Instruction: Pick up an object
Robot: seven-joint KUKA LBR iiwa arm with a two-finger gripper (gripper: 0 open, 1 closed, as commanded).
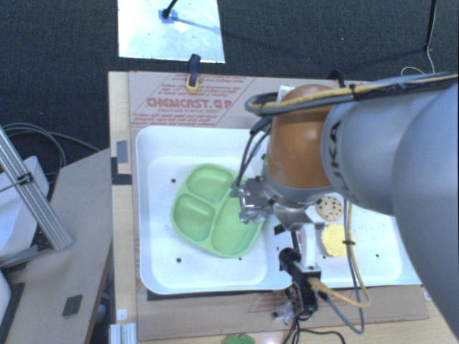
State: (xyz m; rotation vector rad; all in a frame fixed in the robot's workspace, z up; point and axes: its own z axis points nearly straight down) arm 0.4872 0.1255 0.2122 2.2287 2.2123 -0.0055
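**Even overhead light, soft focus on the near arm**

I see the scene lit brightly and evenly from above. The white bin (154,192) left of the fingers reads almost washed out, its walls losing detail. The green divided tray (208,210) beside the fingers keeps clean colour, with only a thin soft shadow under its lower edge. Glare flares on the shiny sheet (171,20) far beyond the fingers, at the top of my view. The grey arm (401,163), closest to the lens, looks blurred and smooth, and the orange band (297,145) carries a dull highlight. The whole picture is slightly grainy. The dark floor swallows detail.
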